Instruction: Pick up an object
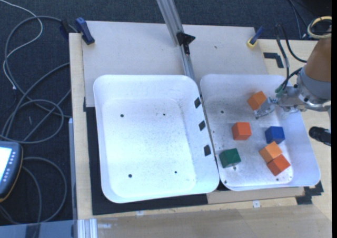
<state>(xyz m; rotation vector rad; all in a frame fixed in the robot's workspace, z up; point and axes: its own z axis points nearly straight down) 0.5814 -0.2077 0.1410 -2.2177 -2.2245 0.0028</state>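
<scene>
Counting right bin [310, 152]: four orange blocks [241, 130], one blue [274, 134], one green [229, 157]; tool [267, 107] state unclear.

blue clamp [84, 30] at bench's far left corner; handheld screen [8, 167] on floor by cables [26, 105].

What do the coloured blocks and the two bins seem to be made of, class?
Blue block: probably painted wood or foam; flat matte colour, crisp edges. Left bin and right bin: likely moulded plastic; smooth white walls, rounded corners, dark speckling.
</scene>
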